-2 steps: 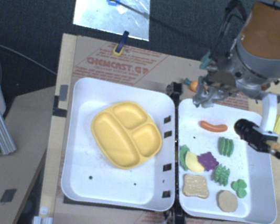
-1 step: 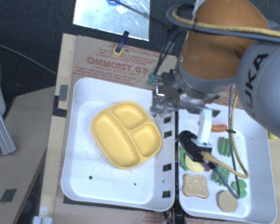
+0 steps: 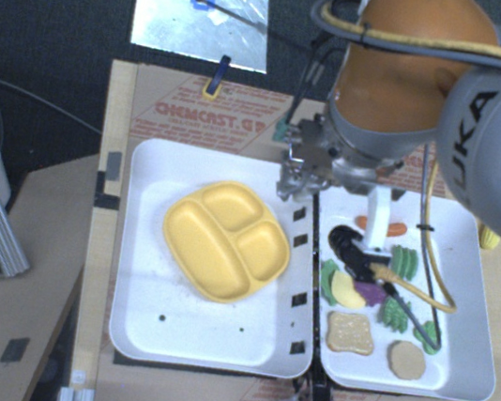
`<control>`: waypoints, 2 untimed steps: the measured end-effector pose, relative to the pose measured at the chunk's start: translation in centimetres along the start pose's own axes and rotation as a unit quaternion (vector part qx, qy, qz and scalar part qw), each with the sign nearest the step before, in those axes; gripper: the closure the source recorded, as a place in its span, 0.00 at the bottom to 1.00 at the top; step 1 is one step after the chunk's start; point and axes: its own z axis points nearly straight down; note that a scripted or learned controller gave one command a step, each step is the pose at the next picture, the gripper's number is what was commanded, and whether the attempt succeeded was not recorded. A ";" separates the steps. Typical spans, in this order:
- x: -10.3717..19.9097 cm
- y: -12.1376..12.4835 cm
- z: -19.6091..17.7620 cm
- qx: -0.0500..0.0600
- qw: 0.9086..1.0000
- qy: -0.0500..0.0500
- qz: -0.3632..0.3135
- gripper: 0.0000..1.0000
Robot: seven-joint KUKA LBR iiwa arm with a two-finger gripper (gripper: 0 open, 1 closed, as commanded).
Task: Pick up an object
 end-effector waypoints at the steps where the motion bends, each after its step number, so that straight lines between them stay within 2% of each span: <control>1: 0.0 0.1 -1.1 -0.001 1.000 0.000 0.000 1.00; 2: 0.0 0.1 -2.1 -0.002 1.000 0.001 0.000 1.00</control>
